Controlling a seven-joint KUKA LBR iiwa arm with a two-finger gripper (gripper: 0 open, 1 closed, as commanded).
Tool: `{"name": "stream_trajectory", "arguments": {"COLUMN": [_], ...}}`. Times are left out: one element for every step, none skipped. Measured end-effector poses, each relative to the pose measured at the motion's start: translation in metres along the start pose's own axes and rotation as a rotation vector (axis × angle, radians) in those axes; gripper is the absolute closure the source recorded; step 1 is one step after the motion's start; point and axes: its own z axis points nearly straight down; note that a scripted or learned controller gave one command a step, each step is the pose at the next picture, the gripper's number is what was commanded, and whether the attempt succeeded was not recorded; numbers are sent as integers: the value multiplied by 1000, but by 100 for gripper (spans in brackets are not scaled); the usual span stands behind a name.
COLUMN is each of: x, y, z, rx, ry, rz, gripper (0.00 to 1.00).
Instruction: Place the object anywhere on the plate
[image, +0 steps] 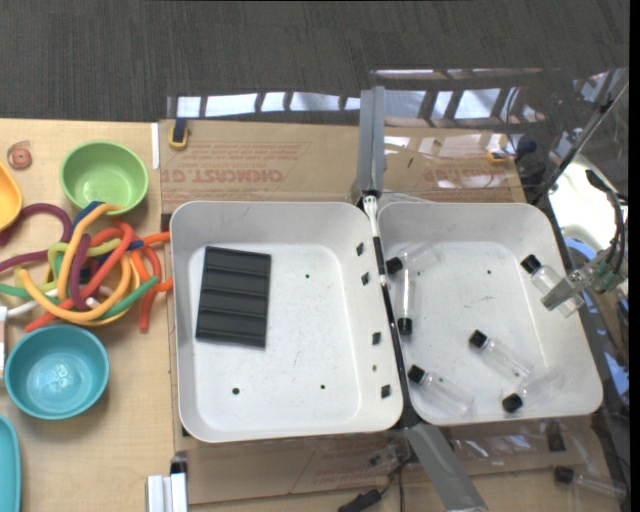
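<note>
A black-capped vial (537, 273) lies just beside the pincer (574, 286), whose state I cannot tell.

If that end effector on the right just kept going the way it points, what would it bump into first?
Probably the clear vial with a black cap in the right bin; the end effector points left toward it, though depth is unclear.

Gripper (572, 288) low at right edge, tilted.

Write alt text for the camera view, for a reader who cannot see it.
Two shallow white bins sit side by side: the left bin holds a black ridged block, and the right bin holds several clear vials with black caps. A green bowl, a teal bowl and tangled colored cords lie left of the bins.
</note>
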Motion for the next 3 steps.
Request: {"name": "stream_trajectory", "arguments": {"x": [17,-23,18], "y": [-35,49,-34], "z": [45,10,59], "rx": [2,-1,0], "ry": [2,0,3], "rz": [-143,-261,-536], "gripper": [100,100,100]}}
